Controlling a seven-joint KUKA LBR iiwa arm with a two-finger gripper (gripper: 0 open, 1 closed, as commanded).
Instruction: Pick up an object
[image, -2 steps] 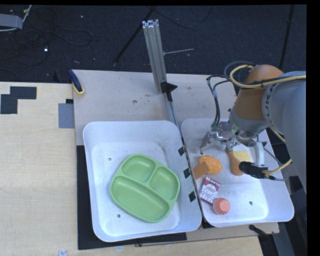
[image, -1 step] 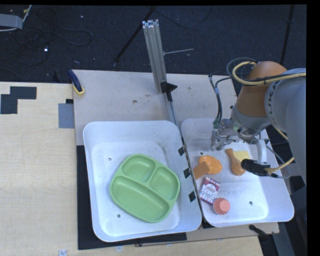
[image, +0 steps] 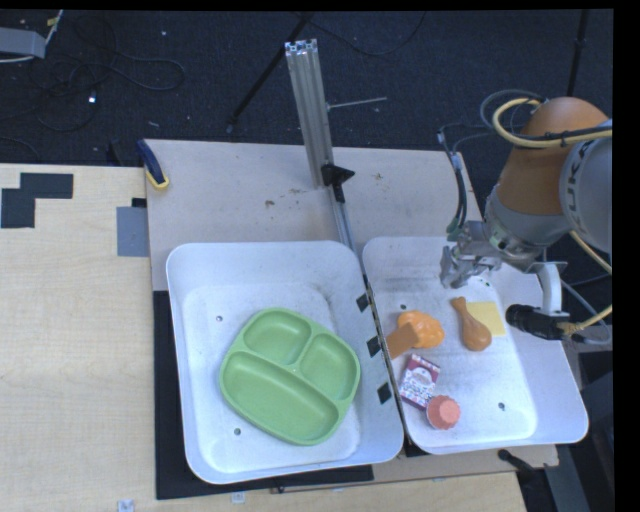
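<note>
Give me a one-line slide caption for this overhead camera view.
Gripper hovers over right bin holding toy foods; green divided plate fills left bin.

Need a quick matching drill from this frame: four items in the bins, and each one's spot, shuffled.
Things:
1. green divided plate
2. drumstick-shaped toy
3. red-and-white packet
4. small red round piece

Places:
A. right bin, nearest its front edge, just below the packet
B. left bin, lying flat in the middle
C. right bin, just below the gripper, resting on a yellow slice
D. right bin, below the orange lump, near the divider between the bins

Pairs: 1-B, 2-C, 3-D, 4-A
</note>
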